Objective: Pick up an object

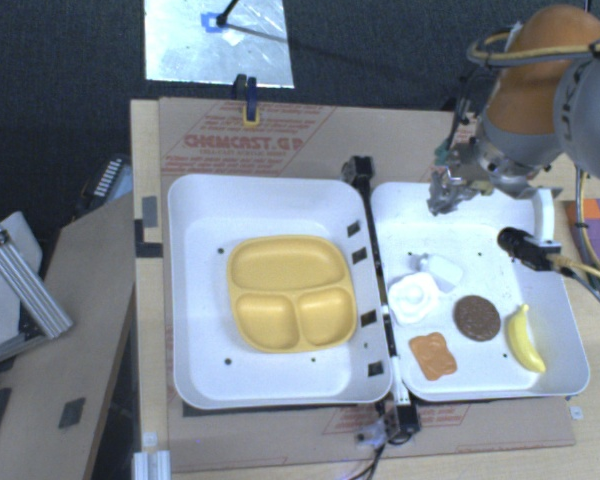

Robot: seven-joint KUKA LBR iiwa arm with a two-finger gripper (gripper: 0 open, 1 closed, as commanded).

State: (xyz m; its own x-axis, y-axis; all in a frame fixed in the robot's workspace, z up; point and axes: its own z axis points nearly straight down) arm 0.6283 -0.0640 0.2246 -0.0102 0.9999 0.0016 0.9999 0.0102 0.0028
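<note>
The right bin (480,253) holds a white cup-like piece (415,296), a round brown cookie (477,318), a yellow banana (524,339) and an orange toast slice (433,355). My gripper (443,196) hangs over the bin's far left corner, above and apart from all of them. Nothing shows between its fingers. The left bin (190,268) carries a yellow divided plate (283,292).
A black divider with clips (370,268) runs between the two bins. A black cylindrical fitting (525,246) juts over the right bin's right side. Cardboard (250,133) lies under both bins, with a yellow clamp (249,103) at the back.
</note>
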